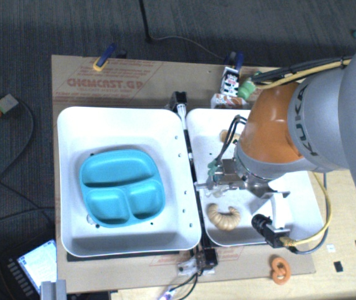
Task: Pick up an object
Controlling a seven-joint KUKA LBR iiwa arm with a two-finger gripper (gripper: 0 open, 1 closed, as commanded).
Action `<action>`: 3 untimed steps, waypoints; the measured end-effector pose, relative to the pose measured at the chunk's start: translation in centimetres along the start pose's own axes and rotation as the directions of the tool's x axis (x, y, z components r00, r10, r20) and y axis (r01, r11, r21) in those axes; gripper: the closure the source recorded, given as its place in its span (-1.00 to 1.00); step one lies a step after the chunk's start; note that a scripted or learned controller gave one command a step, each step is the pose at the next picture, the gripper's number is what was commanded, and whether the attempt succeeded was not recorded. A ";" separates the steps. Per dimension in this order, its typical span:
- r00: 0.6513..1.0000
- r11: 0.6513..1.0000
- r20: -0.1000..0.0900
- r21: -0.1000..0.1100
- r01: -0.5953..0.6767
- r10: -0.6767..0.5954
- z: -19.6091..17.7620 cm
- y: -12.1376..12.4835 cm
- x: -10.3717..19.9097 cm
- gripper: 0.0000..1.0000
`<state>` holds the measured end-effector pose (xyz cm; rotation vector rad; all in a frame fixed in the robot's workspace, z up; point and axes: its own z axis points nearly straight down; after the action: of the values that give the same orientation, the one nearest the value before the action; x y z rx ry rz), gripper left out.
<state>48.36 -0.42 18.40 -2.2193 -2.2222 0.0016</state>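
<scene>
Two shallow white plastic bins sit side by side on a brown cardboard-topped bench (103, 83). Landmark for everything below: the tan, ridged, croissant-shaped toy (224, 217) lying in the near part of the right bin (306, 214). It's the most likely pick target, resting on the bin floor, nothing touching it as far as I can see.

Left of the croissant, across the divider, the left bin (72, 130) holds a light-blue plastic tray w/ three compartments (122, 186), lying flat. Up and right of the croissant, the grey arm w/ orange band (271, 133) covers most of the right bin. The gripper (218, 181) hangs just above-left of the croissant in the view, near the bin's left wall. Its pincer is too small and cluttered w/ cabling to read, so I cannot tell whether it stands wide or narrow; nothing visibly held.

Off the bins: a small orange ring-shaped piece (280, 269) lies on the bench below-right of the croissant; a blue-and-yellow clamp (105, 56) sits far up-left on the bench edge.

Step in hand, my read: approach/descent, pre-grasp. Croissant not yet lifted. Next move prob. calls for shifting the gripper slightly toward the croissant's middle, aligning the close direction across its narrow body, then going down to the floor before closing. Risk: curved, ridged shape could roll or slip out; the bin wall is close, so little side clearance.
</scene>
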 end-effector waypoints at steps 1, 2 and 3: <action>1.000 1.000 0.000 0.000 0.000 0.000 0.0 0.0 1.5 1.00; 1.000 1.000 0.000 0.000 0.000 0.000 0.0 0.0 2.1 1.00; 1.000 1.000 0.001 0.001 -0.001 0.001 0.0 2.4 1.3 1.00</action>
<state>50.74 0.88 18.39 -2.2204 -2.2213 0.0031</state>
